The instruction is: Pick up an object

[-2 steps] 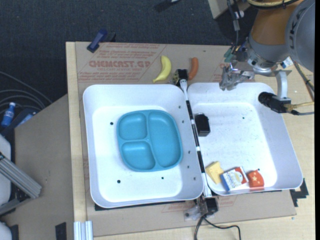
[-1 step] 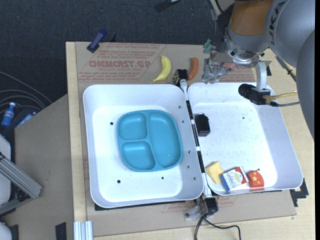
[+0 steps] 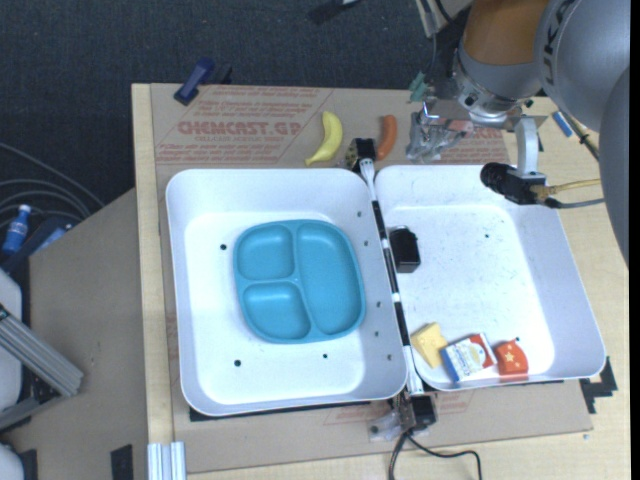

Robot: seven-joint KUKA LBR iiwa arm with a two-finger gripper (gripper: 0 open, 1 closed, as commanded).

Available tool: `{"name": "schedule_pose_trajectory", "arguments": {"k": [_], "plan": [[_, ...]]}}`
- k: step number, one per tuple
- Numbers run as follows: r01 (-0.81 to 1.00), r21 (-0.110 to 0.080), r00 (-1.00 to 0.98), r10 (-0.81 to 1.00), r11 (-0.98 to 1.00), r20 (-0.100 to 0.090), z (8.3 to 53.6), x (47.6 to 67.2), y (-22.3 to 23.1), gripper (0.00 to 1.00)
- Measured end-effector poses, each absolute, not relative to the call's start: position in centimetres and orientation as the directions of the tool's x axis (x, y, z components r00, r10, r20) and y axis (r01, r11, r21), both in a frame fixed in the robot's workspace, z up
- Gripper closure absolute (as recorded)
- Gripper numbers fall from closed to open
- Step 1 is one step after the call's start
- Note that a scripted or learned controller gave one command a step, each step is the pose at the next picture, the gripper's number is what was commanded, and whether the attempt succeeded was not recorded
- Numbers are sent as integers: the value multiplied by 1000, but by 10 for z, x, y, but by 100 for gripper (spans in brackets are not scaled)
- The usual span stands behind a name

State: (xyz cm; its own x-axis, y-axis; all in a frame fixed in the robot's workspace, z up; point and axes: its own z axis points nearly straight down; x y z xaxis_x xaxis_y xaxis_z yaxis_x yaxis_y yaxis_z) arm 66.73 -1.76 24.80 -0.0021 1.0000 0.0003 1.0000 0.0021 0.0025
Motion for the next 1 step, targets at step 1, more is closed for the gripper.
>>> {"name": "schedule_pose_trajectory", "arguments": {"k": [1], "plan": [[1000, -2, -2, 1000, 2, 1, 240, 666, 45, 100]]}}
